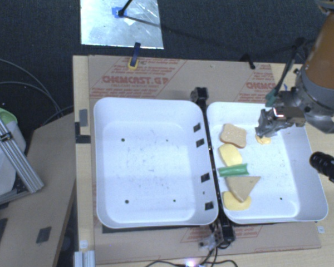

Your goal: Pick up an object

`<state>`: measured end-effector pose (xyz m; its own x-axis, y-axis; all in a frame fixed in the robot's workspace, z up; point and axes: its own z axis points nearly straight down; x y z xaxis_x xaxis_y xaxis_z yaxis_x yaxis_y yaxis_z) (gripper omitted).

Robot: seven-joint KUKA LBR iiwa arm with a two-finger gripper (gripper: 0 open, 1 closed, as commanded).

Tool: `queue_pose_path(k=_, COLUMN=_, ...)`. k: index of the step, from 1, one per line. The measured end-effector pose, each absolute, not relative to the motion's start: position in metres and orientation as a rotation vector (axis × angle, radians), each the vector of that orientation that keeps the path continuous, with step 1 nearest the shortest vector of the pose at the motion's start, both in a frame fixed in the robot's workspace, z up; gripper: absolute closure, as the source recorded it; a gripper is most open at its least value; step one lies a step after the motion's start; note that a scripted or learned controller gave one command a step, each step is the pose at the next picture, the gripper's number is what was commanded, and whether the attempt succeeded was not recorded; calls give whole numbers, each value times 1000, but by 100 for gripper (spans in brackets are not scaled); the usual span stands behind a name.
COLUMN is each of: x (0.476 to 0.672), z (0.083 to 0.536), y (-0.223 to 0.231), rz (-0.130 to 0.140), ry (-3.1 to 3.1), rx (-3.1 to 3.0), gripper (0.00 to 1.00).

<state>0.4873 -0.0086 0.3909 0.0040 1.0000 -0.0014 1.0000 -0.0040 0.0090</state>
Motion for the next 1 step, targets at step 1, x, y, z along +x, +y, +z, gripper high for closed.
queue_pose_path(k=1, x=487, z=322, y=33, rz=-1, ry=2230, rx=2216, gripper=100)
